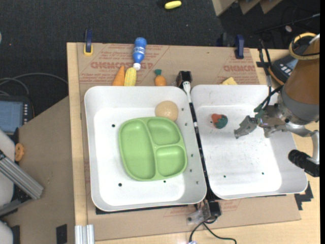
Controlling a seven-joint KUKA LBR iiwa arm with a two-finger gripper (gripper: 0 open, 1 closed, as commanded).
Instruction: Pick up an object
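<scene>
The camera view looks down at a slant on a table topped with printed brown cardboard, on which two shallow white plastic bins sit side by side, their rims touching along the middle.

The left bin has rounded corners and a smooth, glossy floor. A pale green compartment plate lies in it, moulded plastic with one long section on its left and two smaller ones on its right, turned a little askew. Just beyond the plate's far edge, touching or nearly touching it, rests a round beige ball-like object with a matte surface.

The right bin has a floor speckled with small dark marks. Near its far left corner lies a small toy, red with a green part, lumpy in shape; it is too small to name more closely.

The grey metal gripper reaches in from the right over the right bin, near the small toy but apart from it, with the arm's orange band above it. Whether the jaws are open or closed cannot be told from here, and nothing is seen between them.

Along the far strip of table behind the left bin lie a blue-and-white toy bottle, an orange carrot-shaped toy, a yellow corn cob with a ribbed surface beside it, and a smaller orange toy with a green top. A yellow oblong object lies on the dark floor beyond the table.
</scene>
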